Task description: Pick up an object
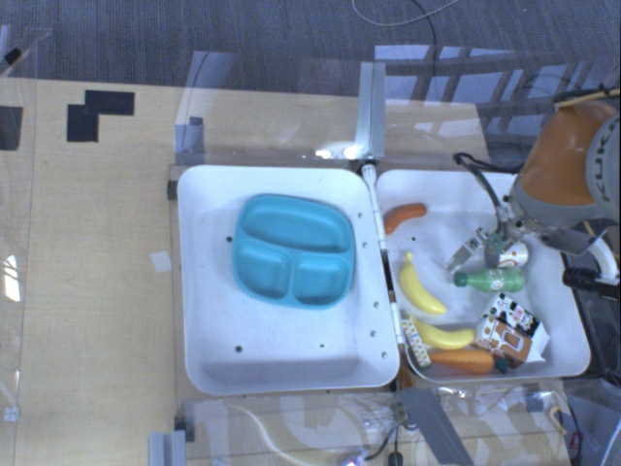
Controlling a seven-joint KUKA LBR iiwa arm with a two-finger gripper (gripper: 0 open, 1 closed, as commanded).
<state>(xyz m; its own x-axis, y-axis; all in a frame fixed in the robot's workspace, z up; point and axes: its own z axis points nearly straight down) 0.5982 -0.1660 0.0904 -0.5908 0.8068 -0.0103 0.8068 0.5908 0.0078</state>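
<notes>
My gripper [481,252] hangs low in the right bin [572,352], its grey fingers [463,254] spread open with nothing between them. Just below it lies a green bottle [491,281] on its side. A small white round object [516,255] sits right beside the gripper's right finger. An orange sausage [404,216] lies at the bin's back left. Two yellow bananas [421,290] [444,337] lie along the left side, and an orange carrot [464,361] rests at the front. A printed small carton [509,326] lies at the front right.
The left bin [209,289] holds a blue divided plate [291,249]. A metal divider [380,260] separates the two bins. The arm's orange band [568,158] looms over the right bin's back right corner. A black cable [466,3] runs across the floor behind the bench.
</notes>
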